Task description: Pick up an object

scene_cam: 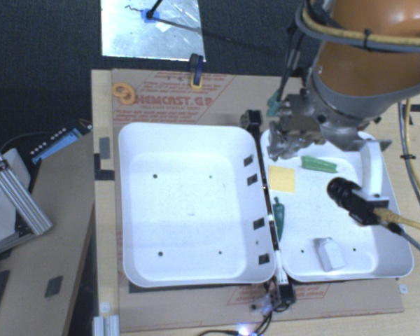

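Reached in over the right bin [399, 257] with the arm [378, 40], orange band uppermost. Hung the gripper [287, 144] low at that bin's far left corner, close above the floor. Could not tell whether open or shut, nor whether anything was held, the tip being lost among grey metal parts. Saw a yellow pad [281, 179] flat on the bin floor just on the near side of the gripper, apart from it. Found a light green stick [318, 164] lying toward the bin's far middle, beside the pad. Noted a dark green piece [278, 217] tight against the bin's left wall, halfway along. Spotted a pale grey block [329, 253] near the bin's front edge. Left the left bin [136, 187] touching the right bin's left wall.
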Controlling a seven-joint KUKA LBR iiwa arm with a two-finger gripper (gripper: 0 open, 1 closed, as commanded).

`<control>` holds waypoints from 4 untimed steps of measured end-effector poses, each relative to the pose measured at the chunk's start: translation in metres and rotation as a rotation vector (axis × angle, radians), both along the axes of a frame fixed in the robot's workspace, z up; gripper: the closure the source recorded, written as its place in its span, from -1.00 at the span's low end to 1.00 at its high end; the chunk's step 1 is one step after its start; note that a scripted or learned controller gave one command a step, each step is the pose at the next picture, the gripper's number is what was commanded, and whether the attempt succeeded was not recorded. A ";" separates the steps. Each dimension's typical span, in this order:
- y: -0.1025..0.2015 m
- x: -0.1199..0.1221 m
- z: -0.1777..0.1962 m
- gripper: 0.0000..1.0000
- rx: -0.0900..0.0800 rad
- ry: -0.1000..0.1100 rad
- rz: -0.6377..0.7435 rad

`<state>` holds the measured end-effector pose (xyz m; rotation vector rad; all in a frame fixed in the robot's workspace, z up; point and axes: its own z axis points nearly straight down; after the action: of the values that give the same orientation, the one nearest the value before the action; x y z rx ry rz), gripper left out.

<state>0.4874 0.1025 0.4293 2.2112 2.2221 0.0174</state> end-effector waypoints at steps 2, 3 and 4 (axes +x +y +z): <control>0.138 -0.002 0.078 1.00 0.004 0.004 0.009; -0.004 0.000 0.088 1.00 -0.004 0.008 -0.017; -0.100 -0.001 0.107 1.00 -0.004 0.008 -0.012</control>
<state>0.4864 0.0029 0.5361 2.2269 2.2101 0.0039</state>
